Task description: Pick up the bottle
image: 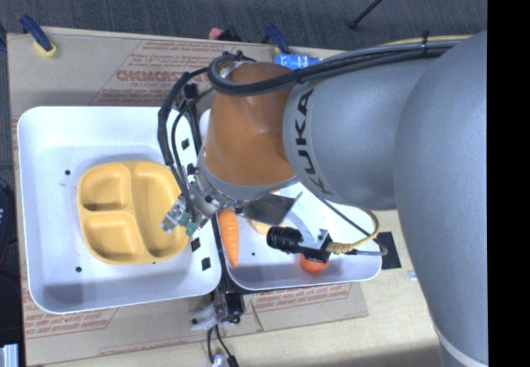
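From above, the grey arm [373, 133] with its orange band [248, 125] fills the centre and right of the frame, reaching toward the left. The gripper [184, 216] sits at the left bin's [41, 191] right side, over the right edge of a yellow divided tray [124, 212]; whether it is clenched or released, I cannot tell. A carrot [229, 239] lies in the right bin [331, 274] just beside the dividing wall, lower centre. Something orange-red [313, 264] shows near the right bin's lower edge. The bottle cannot be made out
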